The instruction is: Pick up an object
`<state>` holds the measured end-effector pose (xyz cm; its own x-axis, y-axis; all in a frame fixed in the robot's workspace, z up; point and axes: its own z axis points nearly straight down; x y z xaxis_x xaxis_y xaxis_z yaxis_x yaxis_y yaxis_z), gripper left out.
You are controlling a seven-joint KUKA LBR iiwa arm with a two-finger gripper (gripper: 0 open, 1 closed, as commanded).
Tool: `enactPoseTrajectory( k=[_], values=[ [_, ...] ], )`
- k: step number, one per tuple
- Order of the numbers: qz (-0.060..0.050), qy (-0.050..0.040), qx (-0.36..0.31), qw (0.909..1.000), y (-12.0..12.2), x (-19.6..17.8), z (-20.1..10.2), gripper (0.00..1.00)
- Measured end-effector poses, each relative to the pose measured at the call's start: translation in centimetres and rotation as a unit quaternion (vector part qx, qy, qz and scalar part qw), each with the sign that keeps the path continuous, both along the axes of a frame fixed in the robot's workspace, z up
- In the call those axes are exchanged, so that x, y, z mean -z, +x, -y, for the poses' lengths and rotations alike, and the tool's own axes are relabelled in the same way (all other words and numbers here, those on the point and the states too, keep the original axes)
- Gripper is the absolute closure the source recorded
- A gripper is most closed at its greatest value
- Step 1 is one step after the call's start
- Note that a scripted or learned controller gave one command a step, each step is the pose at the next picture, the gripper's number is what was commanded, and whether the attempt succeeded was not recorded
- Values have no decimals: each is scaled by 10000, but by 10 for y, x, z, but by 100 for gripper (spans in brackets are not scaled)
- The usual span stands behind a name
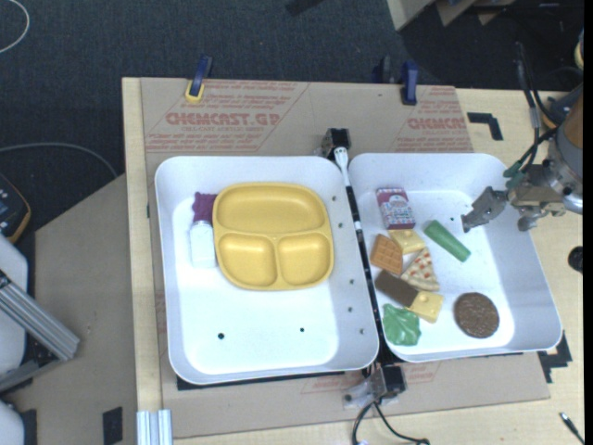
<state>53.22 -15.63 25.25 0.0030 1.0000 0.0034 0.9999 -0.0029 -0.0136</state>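
End effector point(484, 209) low over right bin point(533, 276)

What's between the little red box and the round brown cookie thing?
In the camera view, the green stick and a slice of toy pizza lie between the red box and the brown disc.

A dark carpet point(83, 54) surrounds the tabletop point(278, 119), a brown board printed with red lettering. Two clamps, at 11 o'clock point(196, 82) and 1 o'clock point(408, 82), grip its far edge. A white cable point(14, 26) loops at 10 o'clock.
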Motion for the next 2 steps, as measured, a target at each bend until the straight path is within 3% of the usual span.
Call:
enactPoseTrajectory(
  k=[1, 2],
  values=[
    [60, -13, -14, 10000, 2, -6, 0, 0],
    [30, -4, -17, 10000, 9, 54, -4, 0]
  ],
)
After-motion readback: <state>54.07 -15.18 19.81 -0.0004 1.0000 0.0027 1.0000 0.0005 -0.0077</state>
